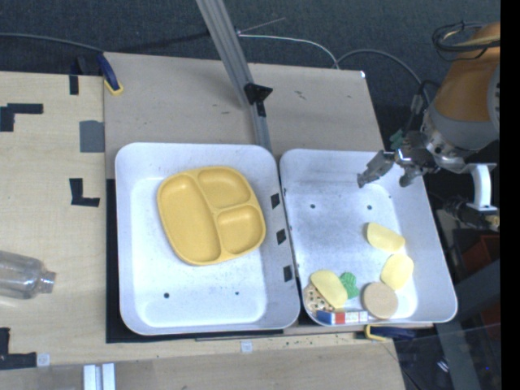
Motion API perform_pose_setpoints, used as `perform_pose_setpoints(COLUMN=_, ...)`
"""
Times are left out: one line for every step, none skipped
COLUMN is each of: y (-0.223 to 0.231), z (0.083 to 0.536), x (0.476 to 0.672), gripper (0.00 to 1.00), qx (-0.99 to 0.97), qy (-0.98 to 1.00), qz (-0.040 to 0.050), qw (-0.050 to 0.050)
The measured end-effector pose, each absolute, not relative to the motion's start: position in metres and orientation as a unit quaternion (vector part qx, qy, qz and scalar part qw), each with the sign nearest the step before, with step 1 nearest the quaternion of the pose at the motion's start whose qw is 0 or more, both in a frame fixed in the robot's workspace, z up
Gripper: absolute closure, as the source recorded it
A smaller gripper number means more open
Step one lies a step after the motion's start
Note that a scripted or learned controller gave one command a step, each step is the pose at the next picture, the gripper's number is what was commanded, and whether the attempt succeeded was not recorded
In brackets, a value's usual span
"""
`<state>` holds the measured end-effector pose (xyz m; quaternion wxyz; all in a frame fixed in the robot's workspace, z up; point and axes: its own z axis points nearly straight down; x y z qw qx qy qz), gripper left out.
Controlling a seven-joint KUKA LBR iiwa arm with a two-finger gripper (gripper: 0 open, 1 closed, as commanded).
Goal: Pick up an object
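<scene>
a: what do you see on the left side?

b: a clear plastic bottle (23, 276) lies on the bench, outside the bins. next comes the left bin (138, 299). a yellow plate with three parts (211, 214) sits in it. nothing is on the plate.

a: and the right bin (325, 210)?

b: the small things are down in its near right corner. there is a yellow lump (328, 288) next to a little green thing (348, 282). a round tan cookie shape (379, 300) is just beside them. two more yellow pieces, one (385, 237) above the other (396, 271), lie a bit higher up. a flat card with red and blue on it (341, 318) rests by the front wall.

a: has the robot picked anything up?

b: i think not yet. all the pieces lie flat in the bin. so the whole job is still left to do.

a: where is the gripper (392, 169)?

b: it is over the top right part of the right bin, well apart from the pieces. its two fingers are spread apart. nothing is between them, and they touch nothing i can see.

a: what should it grab?

b: my guess is the higher yellow piece, as it is nearest. it would need to go down and toward the front.
</scene>
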<state>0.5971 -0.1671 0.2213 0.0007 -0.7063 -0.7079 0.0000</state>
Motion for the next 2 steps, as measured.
perform_pose_setpoints(y=-0.140, z=0.184, x=0.620, gripper=0.00, qx=-0.706, qy=-0.708, qz=0.0014, qw=0.002)
perform_pose_setpoints(y=-0.141, z=0.196, x=0.620, gripper=1.00, qx=-0.706, qy=-0.708, qz=0.0005, qw=0.001)
